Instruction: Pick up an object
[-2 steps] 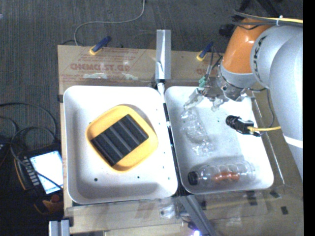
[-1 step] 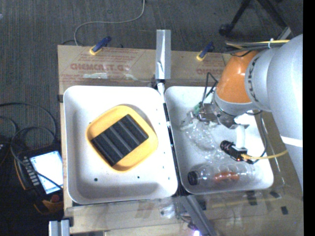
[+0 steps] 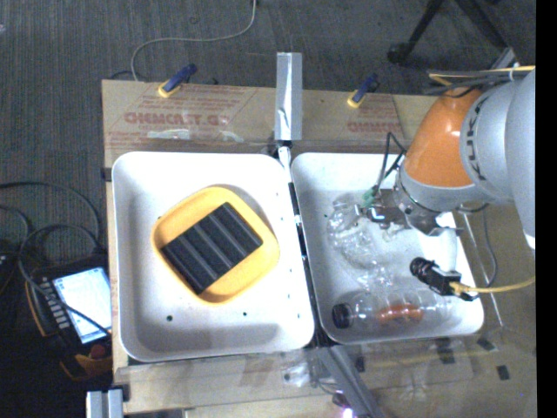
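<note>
A grey arm with an orange band is reaching into the right bin, its gripper hanging over a clear crumpled plastic piece. A clear plastic bottle is lying near the front wall. A yellow tray with a black ribbed insert is sitting in the left bin.

Overhead view of two white bins. The arm reaches into the right bin, its gripper low over clear crumpled plastic. Below the gripper lies a clear bottle. In the left bin, well apart, rests a yellow tray with black ribbed insert.
</note>
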Tool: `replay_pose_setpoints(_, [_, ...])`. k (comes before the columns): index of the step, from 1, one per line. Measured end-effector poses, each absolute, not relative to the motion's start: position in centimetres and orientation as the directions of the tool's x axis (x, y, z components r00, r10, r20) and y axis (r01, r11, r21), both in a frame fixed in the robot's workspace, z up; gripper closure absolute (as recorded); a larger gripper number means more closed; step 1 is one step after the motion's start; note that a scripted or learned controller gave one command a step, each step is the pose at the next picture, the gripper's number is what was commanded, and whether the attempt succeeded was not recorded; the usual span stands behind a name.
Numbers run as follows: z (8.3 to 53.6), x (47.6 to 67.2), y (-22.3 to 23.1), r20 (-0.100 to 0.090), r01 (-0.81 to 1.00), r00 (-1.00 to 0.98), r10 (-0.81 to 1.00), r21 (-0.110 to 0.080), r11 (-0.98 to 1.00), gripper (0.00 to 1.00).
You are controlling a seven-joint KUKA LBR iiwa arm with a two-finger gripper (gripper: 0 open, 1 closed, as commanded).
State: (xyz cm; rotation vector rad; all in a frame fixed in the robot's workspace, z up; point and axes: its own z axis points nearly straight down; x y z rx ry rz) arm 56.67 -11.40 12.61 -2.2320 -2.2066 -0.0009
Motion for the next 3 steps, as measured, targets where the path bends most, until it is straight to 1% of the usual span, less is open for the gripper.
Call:
replay_pose_setpoints(1, [9.1,60.8,-10.1,-0.001,1.0,-0.013,1.0,0.011,0.013,0.0])
replay_pose_setpoints(2, [17.4,52.5,-12.5,0.0,1.0,-0.019,1.0,-0.001,0.019,0.0])
replay_pose_setpoints(3, [9.5,57.0,-10.8,-0.002,1.0,-0.025,1.0,0.001,0.025,0.0])
